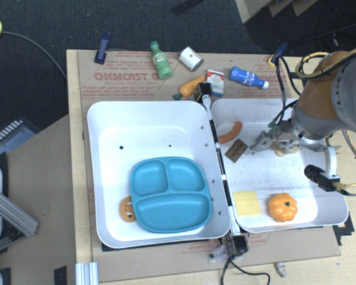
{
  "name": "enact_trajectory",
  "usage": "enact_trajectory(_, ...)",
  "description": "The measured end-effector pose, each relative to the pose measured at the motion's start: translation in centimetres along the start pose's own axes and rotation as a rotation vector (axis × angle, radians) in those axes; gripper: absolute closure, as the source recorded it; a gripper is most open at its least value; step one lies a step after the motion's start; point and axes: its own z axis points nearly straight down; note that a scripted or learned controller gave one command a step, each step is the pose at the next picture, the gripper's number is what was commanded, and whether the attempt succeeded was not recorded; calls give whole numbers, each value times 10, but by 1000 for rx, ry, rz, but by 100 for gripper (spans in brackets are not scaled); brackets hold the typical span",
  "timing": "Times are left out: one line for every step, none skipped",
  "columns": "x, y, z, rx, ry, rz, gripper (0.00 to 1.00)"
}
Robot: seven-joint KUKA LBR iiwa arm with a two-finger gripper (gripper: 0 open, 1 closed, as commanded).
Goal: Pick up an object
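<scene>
Reaching in from the right, the arm [335, 94] hung low over the right bin [320, 215], with the gripper [272, 142] in the upper middle of that bin. Whether the pincer was wide or closed could not be told from this slanted view, and no object was visible in it.

The nearest things to the gripper were a small dark brown block [235, 150], lying just beside it toward the divider, and a reddish sausage [229, 132] a little above the block, near the divider. Further down in the same bin lay a flat yellow slice [247, 203] and an orange pumpkin [283, 207], side by side and apart from the gripper. In the left bin [107, 135] there was a blue divided plate [169, 193] with a small pretzel [127, 209] touching its left edge.

In my judgement, the brown block was the likely target. It looked like a light and stiff toy piece, not fragile, so a hold across its short sides should be enough. The sausage seemed smooth and round and could slip or roll; it would be better taken at its middle. The slice was very flat and probably hard to catch.
</scene>
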Motion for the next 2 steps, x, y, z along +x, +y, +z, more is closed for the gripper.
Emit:
enact_trajectory(-35,39,-4,5,0,1,0)
enact_trajectory(-37,24,-19,8,2,0,0)
